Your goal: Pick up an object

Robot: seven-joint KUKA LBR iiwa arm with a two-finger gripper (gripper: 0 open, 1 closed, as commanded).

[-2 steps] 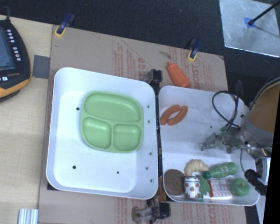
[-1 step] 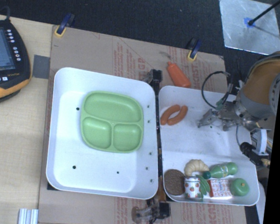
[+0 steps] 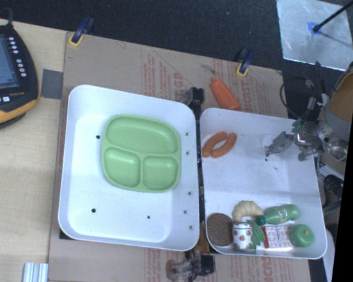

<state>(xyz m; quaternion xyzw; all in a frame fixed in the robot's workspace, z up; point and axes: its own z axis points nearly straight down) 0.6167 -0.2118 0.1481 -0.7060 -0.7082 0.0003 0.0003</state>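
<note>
The gripper (image 3: 290, 144) hovered near the right bin's (image 3: 255, 180) far right edge, fingers spread, holding nothing. Toys crowded that bin's near edge: a green bottle (image 3: 280, 215), partly overlapped, and a green apple (image 3: 304, 236).

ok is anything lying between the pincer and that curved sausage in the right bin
Nothing visible does. The pincer sits over the upper right part of the shallow white right bin, and the curved orange-brown sausage lies to its left near the divider, with bare white floor between them.
</note>
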